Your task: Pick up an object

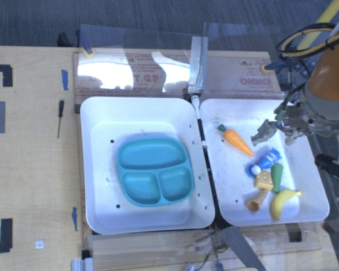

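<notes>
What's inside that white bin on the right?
The right bin holds a toy carrot, a blue bottle, a banana and other small toys. The hand hides part of the floor.

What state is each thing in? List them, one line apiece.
gripper: empty, above the right bin
carrot: lying flat, right bin
blue bottle: on its side
banana: lying near the bin's front corner
cone: on its side
blue tray: flat in the left bin

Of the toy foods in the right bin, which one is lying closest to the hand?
The orange carrot, lying just left of the hand. The blue bottle, banana and the others sit lower in the bin.
</notes>
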You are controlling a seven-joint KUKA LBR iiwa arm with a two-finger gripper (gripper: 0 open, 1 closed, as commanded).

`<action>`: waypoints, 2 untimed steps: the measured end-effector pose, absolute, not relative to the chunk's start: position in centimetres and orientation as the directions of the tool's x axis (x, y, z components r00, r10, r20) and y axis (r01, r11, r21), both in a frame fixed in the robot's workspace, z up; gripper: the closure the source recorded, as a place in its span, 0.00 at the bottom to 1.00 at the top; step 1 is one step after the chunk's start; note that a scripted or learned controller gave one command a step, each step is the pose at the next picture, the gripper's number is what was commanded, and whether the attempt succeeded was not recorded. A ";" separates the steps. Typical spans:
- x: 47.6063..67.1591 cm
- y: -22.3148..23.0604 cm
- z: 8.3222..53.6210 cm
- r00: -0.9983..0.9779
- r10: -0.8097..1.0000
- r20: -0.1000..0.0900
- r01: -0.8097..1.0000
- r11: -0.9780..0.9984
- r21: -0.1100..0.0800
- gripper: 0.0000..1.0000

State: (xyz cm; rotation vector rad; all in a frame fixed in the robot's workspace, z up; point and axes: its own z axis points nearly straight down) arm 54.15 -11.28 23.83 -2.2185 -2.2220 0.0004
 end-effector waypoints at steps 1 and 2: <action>58.0 -8.0 18.3 -0.288 0.958 0.002 0.958 0.288 -0.003 0.00; 61.9 -9.6 8.8 -0.083 0.997 -0.001 0.996 0.083 0.007 0.00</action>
